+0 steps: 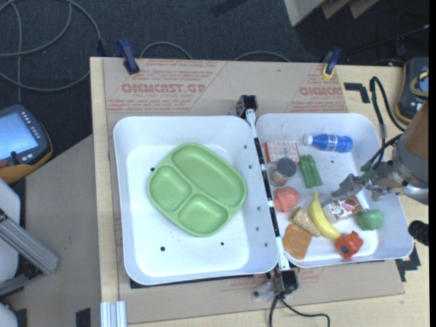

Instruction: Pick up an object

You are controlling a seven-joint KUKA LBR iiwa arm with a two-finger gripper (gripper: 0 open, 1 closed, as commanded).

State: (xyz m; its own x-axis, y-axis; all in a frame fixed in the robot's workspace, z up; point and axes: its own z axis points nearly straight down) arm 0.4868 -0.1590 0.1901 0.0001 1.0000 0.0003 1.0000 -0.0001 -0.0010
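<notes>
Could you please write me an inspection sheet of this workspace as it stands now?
Surface: cardboard-topped bench bearing the left bin and right bin.
Job's things: in the right bin, a blue bottle, banana, green stick, red pepper, pink ball.
Clutter: green divided plate in the left bin.
Grippers: claw low over the right bin, by the banana.
Cables: loops on the floor.
Surroundings: handheld screen at left.
</notes>
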